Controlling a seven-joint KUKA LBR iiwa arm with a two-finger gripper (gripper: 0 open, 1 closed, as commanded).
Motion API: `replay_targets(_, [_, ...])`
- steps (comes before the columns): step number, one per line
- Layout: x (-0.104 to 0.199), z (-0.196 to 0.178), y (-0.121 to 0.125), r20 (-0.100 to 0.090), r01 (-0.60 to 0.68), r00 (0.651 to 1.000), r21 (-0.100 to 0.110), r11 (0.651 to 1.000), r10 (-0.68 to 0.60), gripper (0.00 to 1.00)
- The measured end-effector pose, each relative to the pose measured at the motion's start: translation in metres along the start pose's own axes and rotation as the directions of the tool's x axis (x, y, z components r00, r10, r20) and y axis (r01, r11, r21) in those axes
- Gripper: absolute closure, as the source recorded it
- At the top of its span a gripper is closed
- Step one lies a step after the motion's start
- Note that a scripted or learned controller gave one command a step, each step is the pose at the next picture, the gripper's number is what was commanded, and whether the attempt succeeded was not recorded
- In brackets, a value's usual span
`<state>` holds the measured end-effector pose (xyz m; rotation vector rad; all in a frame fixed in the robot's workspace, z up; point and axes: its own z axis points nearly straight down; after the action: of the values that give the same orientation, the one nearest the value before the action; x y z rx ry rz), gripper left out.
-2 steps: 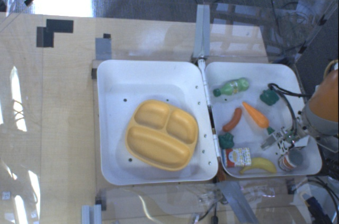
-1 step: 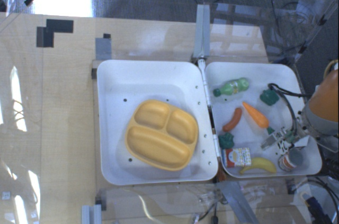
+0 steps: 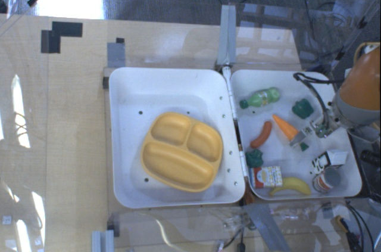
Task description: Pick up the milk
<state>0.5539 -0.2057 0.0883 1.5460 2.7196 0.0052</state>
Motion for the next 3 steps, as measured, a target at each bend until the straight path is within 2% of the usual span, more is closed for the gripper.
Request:
replay_targets(1, [0.015, -0.140, -0.027, -0.003, 0.171, 0.985, 0.003, 0.985, -0.170, 0.00])
replay_targets(2, [0.021, -0.024, -0.035, -0.008, 0.126, 0.992, 0.006, 0.992, -0.126, 0.00])
replay_targets(3, [0.031, -0.001, -0.053, 0.000, 0.208, 0.978, -0.001, 0.978, -0.208, 0.00])
